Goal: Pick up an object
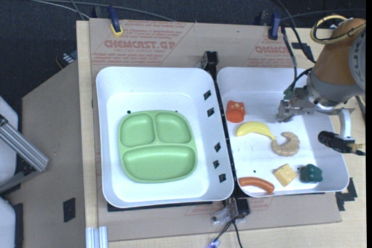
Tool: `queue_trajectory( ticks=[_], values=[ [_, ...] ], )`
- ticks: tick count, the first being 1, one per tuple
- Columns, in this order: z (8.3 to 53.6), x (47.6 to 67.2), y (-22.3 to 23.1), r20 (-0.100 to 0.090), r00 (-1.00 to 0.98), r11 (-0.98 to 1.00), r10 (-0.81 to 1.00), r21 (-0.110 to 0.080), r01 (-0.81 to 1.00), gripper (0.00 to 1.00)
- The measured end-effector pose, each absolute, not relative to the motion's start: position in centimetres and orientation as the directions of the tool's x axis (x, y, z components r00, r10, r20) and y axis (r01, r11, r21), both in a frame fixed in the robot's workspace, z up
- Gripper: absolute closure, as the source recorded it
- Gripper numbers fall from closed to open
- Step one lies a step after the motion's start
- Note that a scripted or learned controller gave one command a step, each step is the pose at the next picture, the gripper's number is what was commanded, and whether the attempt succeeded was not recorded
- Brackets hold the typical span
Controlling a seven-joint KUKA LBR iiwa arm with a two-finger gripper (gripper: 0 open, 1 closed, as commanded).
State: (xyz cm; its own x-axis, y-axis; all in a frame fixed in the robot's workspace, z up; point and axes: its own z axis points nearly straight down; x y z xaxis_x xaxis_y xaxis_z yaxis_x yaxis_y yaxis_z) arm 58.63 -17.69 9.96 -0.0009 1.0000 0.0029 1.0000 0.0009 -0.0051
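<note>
Reaches in from the right edge, grey link with an orange band (340, 58) bent downward toward the wrist. Ends in the claw (286, 111), hanging low at mid-height of the view, pointing left. Too small to judge finger spacing.

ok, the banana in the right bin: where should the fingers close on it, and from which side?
Probably from straight above, closing across the narrow middle of the banana. It lies flat, arched, its length running left to right, so the fingers fit either side of that width. The orange piece sits close above its left end and the croissant near its right tip; the middle has the most room.
</note>
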Motion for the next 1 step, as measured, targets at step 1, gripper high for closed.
queue_trajectory(
  ticks=[1],
  values=[
    [16.17,58.52,-17.91,-0.001,-0.001,0.001,1.0,0.004,1.0,1.0]
  ],
)
